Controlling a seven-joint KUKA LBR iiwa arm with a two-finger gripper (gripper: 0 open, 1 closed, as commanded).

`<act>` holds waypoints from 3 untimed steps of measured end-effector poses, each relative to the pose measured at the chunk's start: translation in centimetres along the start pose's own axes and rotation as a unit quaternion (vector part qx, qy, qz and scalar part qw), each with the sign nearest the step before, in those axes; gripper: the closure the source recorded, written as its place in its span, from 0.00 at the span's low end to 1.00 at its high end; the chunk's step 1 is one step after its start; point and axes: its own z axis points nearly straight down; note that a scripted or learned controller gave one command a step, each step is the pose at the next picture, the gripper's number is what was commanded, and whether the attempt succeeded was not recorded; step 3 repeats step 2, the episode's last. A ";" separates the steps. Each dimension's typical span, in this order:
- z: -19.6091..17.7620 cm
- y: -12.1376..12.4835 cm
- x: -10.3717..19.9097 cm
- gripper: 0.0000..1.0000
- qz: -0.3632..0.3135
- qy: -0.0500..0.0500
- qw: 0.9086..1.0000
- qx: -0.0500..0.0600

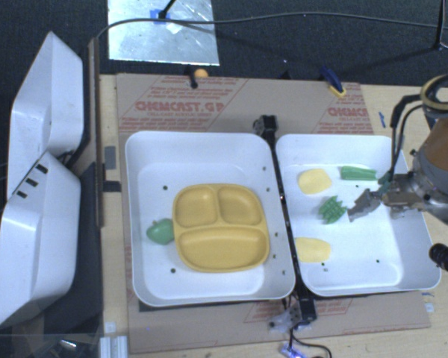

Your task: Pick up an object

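Note:
In the right bin [373,271] lie two pale yellow pieces, one at the back left [314,180] and one near the front left [312,249]. A green flat stick [357,173] lies at the back and a green bushy piece [332,209] sits mid-bin. My gripper [361,206] reaches in from the right, low over the bin, its tip just right of the bushy piece. Nothing shows between its fingers.
The left bin [145,222] holds a yellow three-compartment tray [220,226] with a small green rounded object [160,232] at its left side. A black clamp [266,124] sits at the back where the bins meet. The arm's wrist [440,177] hangs over the right bin's right edge.

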 end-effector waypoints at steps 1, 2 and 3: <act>-1.0 1.0 -1.3 0.00 -0.003 0.000 1.000 0.000; 3.3 5.5 -7.9 0.00 0.002 0.000 1.000 0.002; 3.3 5.5 -7.9 0.00 0.002 0.000 1.000 0.002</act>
